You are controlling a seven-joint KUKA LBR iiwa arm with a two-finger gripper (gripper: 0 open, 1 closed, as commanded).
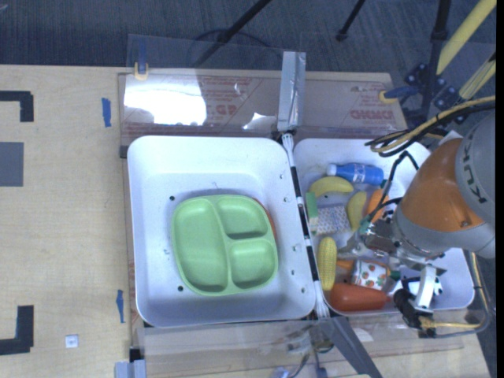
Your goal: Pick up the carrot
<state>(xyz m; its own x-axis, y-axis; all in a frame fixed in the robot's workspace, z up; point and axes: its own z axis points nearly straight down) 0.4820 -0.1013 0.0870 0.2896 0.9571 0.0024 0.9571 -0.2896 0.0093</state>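
Claw (376, 252) above cluttered right bin (465, 290)

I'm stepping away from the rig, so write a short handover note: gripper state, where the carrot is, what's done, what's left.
Gripper: low over the right bin, among the toy food; whether it is open or shut cannot be made out.
Carrot: lying at the right bin's near edge, beside the corn, not held.
Green divided plate: in the left bin.
Done: arm is over the right bin.
Left: grasp and lift the carrot.
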